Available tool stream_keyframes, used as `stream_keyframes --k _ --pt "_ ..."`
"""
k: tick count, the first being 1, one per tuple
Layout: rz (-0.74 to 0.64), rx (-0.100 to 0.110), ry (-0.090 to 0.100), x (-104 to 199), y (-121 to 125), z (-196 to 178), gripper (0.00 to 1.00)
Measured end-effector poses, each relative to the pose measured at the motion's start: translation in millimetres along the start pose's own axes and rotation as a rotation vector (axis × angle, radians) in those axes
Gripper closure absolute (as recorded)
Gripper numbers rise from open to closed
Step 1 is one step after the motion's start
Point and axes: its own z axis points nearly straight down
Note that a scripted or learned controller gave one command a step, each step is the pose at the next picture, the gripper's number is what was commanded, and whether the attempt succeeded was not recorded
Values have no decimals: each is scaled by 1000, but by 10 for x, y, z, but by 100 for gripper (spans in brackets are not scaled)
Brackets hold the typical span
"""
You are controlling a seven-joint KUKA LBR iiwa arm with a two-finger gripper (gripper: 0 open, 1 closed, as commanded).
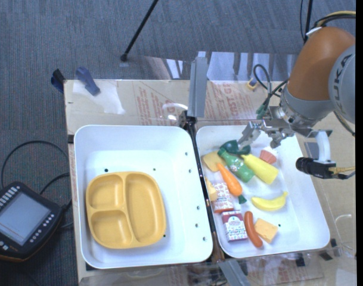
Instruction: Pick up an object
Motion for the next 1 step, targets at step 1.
stream_keyframes --k 1 --pt "-144 1 0 -240 49 1336 0"
